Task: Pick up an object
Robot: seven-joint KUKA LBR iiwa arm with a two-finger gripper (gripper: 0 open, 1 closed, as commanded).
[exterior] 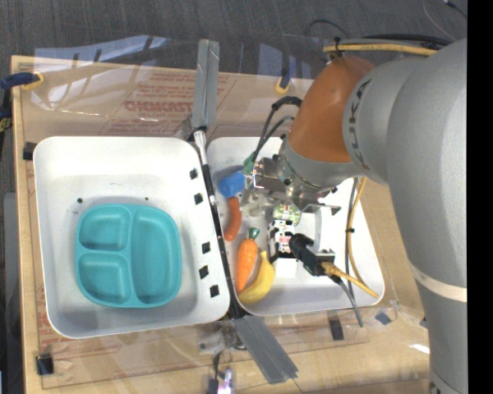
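Note:
My gripper point(273, 217) reaches down into the right bin point(357, 290), over its left half, under the orange wrist band. Just left of it lie a blue object point(229, 183), a slim orange carrot-like piece point(232, 218), a larger orange carrot point(246, 263) and a yellow banana-like fruit point(263, 281). The wrist and cables hide the fingertips, and I see nothing clearly held between them.
The left bin point(57, 179) holds a teal divided plate point(130, 254). A black-clipped divider wall point(207, 228) separates the two bins. The grey arm covers the right side of the right bin. Cables point(357, 281) trail across that bin's floor.

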